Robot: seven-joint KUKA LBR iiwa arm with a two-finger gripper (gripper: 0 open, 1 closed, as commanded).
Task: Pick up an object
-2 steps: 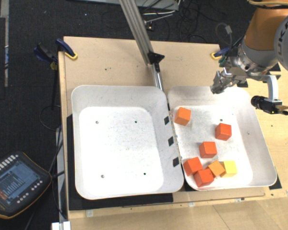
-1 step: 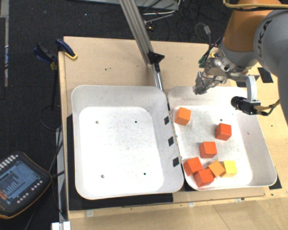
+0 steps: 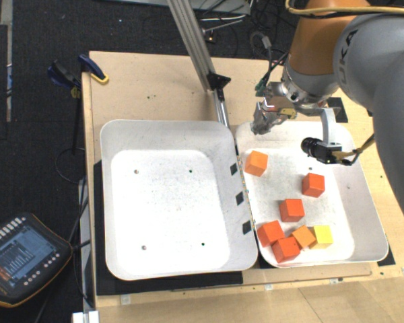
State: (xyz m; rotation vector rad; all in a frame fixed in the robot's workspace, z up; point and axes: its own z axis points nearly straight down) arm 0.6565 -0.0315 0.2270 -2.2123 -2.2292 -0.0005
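Note:
My gripper (image 3: 261, 127) hangs over the far left corner of the right bin (image 3: 363, 200), with nothing visible between its fingers. An orange cube (image 3: 256, 163) lies just below it, apart from it. Further in sit a red cube (image 3: 313, 184) and another red cube (image 3: 291, 209). Near the front edge lies a cluster: a red cube (image 3: 270, 232), a red cube (image 3: 286, 248), an orange cube (image 3: 304, 237) and a yellow cube (image 3: 322, 235).
The left bin (image 3: 114, 180) stands beside the right one on the wooden bench. A slanted metal pole (image 3: 195, 42) rises behind the bins. A clamp (image 3: 81, 73) sits at the bench's far left corner, and a teach pendant (image 3: 20, 254) lies off the bench at lower left.

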